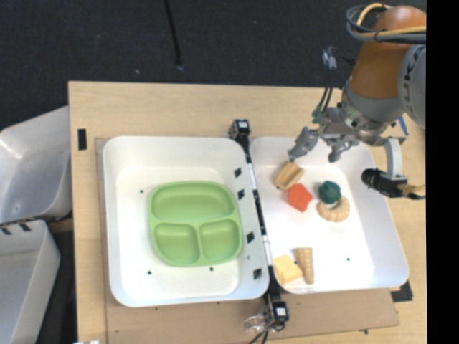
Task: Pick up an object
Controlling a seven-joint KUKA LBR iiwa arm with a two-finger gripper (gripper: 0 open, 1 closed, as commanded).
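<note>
The right bin [373,256] holds several small objects: a tan bread roll [287,175], a red-orange block [300,197], a dark green ball [329,190] resting against a beige ring-shaped pastry [334,210], a yellow cheese wedge [287,269] and an ice-cream cone [305,264]. My gripper [319,146] hangs over the bin's far side, just above and right of the bread roll, open with its two grey fingers spread apart. Nothing sits between the fingers.
The left bin [122,264] carries a green three-compartment plate [195,222]. A divider with black clips [252,206] separates the bins. A black fitting [383,180] sticks over the right bin's right rim. The arm's orange band [380,56] rises at upper right.
</note>
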